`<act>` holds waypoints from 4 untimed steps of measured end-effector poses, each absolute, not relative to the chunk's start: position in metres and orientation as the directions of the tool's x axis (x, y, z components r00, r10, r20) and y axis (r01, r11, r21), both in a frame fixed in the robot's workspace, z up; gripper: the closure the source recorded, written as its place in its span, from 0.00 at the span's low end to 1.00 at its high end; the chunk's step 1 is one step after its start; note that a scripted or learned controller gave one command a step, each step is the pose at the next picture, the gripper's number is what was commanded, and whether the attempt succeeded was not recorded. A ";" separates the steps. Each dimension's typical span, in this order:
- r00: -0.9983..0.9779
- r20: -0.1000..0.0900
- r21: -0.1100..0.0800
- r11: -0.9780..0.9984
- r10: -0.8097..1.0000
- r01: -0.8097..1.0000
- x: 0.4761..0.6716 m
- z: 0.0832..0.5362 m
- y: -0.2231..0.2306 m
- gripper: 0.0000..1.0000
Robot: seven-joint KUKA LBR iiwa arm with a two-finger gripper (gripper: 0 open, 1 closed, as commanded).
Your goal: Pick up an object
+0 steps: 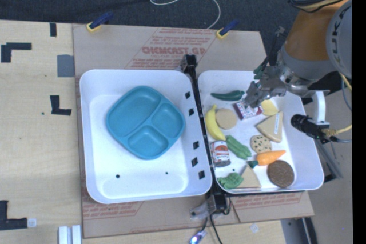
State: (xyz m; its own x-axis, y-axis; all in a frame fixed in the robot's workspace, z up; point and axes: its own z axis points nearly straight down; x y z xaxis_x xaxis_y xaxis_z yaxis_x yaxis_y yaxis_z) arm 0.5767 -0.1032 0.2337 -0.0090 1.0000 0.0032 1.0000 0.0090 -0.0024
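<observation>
A cardboard-covered bench [171,48] on dark carpet carries two white bins: the left bin [91,140] holds a blue divided plate [146,122], and the right bin [311,177] is crowded with toy food. Going from the near edge back, there is a brown cookie [281,173] at 5 o'clock, then a carrot [269,158] lying with its long axis left-right and tip toward 3 o'clock, a banana [213,123] running near-to-far, and a green pepper [227,95] at 11 o'clock. The gripper [253,98] hangs over a small packet [249,111] at the bin's far middle; whether its fingers are spread or closed cannot be told.
</observation>
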 end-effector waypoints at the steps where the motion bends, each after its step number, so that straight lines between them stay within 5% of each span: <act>1: -0.008 0.003 -0.007 0.008 1.000 1.000 0.574 0.181 -0.032 1.00; 2: 0.001 -0.001 0.013 -0.001 1.000 1.000 0.515 0.329 -0.058 1.00; 3: -0.004 0.002 -0.012 0.004 1.000 1.000 0.493 0.234 -0.013 1.00; 4: -0.003 0.001 0.000 0.003 1.000 1.000 0.483 0.263 -0.003 1.00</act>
